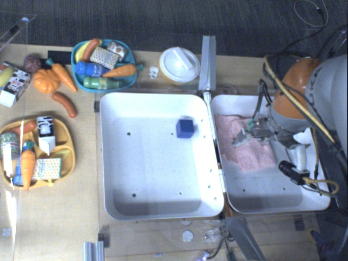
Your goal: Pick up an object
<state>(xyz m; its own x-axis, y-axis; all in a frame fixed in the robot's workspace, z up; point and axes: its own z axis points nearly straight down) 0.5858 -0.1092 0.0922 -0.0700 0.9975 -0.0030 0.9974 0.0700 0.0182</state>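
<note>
wooden bench (pixel 81 200) holds two white bins. a pink cloth (pixel 242 145) lies crumpled in the right bin (pixel 272 200), and the gripper (pixel 246 136) sits low over its upper part; whether it is open or closed, i cannot tell. a blue cube (pixel 185 128) rests in the left bin (pixel 152 173), near the top right. toy food fills a blue bowl (pixel 103 64) and a yellow tray (pixel 38 151).

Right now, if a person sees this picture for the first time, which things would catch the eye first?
Probably the small blue cube, alone on the white floor of the left bin, toward its far right corner. Next, the grey arm with its orange band, reaching in from the right, its gripper low over a pink cloth in the right bin. Bright toy food crowds the bench at the far left.
</note>
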